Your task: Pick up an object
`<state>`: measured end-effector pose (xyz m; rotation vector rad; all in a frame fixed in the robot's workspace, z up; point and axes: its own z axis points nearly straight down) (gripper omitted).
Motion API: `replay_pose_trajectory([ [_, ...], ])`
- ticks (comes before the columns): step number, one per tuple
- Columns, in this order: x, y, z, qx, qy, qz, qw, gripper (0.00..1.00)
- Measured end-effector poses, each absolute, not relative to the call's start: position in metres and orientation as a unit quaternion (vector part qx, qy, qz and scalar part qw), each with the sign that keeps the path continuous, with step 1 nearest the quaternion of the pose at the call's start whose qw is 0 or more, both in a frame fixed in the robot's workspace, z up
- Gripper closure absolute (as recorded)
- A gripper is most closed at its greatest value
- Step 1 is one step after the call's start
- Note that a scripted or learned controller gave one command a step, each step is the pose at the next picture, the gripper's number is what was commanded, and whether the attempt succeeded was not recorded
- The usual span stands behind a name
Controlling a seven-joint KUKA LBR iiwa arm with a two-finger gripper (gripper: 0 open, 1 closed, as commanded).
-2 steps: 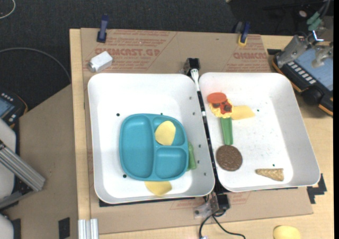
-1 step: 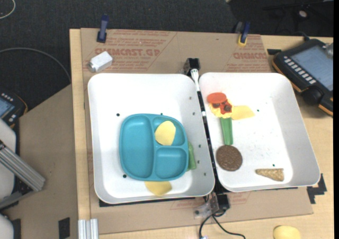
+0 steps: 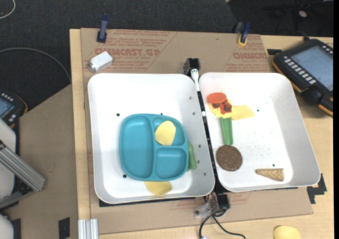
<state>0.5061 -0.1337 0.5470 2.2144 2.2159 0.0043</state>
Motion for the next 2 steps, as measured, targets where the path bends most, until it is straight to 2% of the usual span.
replay_pose_trajectory([
  [1,0.477,-0.133,0.422,0.708,0.706,-0.004,-0.006,1.0],
  [2,0.533,-0.091,0.542,0.705,0.709,0.0051,0.007,1.0],
])
